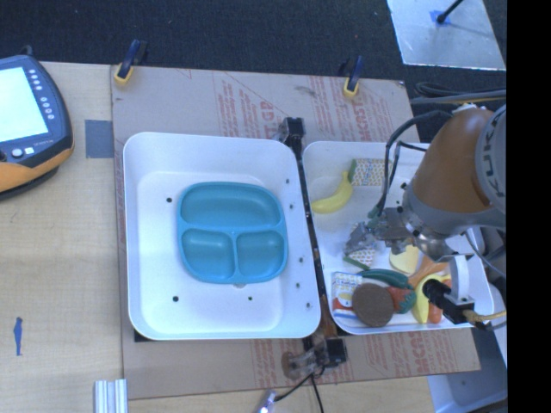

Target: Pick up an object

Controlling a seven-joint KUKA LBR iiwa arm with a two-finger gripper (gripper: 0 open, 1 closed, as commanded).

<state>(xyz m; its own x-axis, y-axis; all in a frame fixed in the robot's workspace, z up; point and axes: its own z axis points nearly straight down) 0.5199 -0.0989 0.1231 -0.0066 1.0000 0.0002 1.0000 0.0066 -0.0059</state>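
Note:
The right bin (325,166) holds a jumble of small things: a yellow banana (334,197), a speckled sponge-like block (369,172), a round brown disc (373,304), a green pod (386,277), a small white packet (344,281), and yellow and orange pieces (411,265). My gripper (368,237) reaches down into the middle of this bin, just below the banana and above the green pod. Grey crumpled material sits around its tip. The arm's orange band (456,162) rises above it at the right.
The left bin (155,231) carries a blue divided tray (232,231). A teach pendant (26,119) lies at the far left of the bench. Clamps (127,65) hold the cardboard sheet at the back edge. Cables run along the right side.

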